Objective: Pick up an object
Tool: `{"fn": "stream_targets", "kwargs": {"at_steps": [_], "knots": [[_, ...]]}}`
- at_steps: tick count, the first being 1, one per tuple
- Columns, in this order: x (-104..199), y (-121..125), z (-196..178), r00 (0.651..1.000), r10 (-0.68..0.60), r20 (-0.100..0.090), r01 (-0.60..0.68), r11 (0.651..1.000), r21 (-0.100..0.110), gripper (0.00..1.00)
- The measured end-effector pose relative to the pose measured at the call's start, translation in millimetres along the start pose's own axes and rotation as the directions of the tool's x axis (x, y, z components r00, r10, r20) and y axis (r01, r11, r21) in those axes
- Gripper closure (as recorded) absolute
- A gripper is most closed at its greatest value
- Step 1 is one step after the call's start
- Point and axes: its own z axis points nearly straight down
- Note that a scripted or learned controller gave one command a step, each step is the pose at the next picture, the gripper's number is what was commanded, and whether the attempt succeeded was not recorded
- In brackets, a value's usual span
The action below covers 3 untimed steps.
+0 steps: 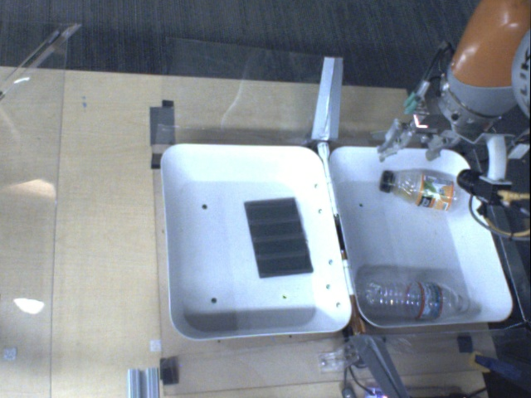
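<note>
Pale wood bench, dark grey carpet floor beyond, clear panel glinting at left.

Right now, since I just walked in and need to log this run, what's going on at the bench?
A robot arm reaches in from the right, its gripper above the far edge of the right bin. It holds nothing. Just below it a small bottle with a dark cap lies on its side. A clear plastic bottle lies at the near end of that bin. The left bin holds a flat black ridged block.
</note>
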Motion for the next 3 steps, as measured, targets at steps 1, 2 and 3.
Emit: {"fn": "stream_targets", "kwargs": {"at_steps": [1,2,3], "knots": [[-40,9,121,0.986,-0.166,0.000,0.166,0.986,-0.010,0.00],[-66,40,172,0.964,-0.265,-0.002,0.265,0.964,0.002,0.00],[-69,42,159,0.964,-0.265,0.012,0.265,0.964,-0.010,1.00]]}}
